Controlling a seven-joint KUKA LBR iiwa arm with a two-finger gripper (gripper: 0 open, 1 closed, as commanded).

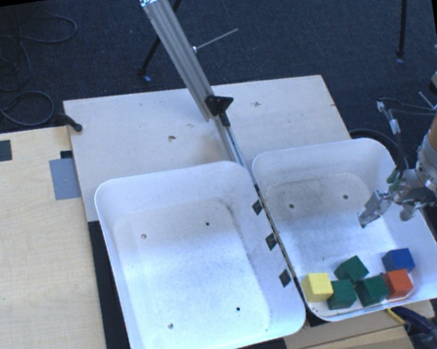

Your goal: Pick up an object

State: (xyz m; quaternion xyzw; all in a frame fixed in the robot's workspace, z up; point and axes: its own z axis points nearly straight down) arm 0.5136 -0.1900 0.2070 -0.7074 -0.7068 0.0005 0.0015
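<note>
Blocks, clustered in the near corner of the right bin (367, 150): yellow block (318, 285), three green blocks (352, 268), blue block (398, 260), orange block (398, 281). Gripper (386, 207) over that bin's right rim, above the blocks, fingers apart, holding nothing. Left bin (123, 194) adjoining.

Two bins sit side by side on the bench (138, 133). The blocks (358, 279) cluster in the right bin's (317, 170) near corner; the gripper (388, 206) hangs above its right side.
</note>
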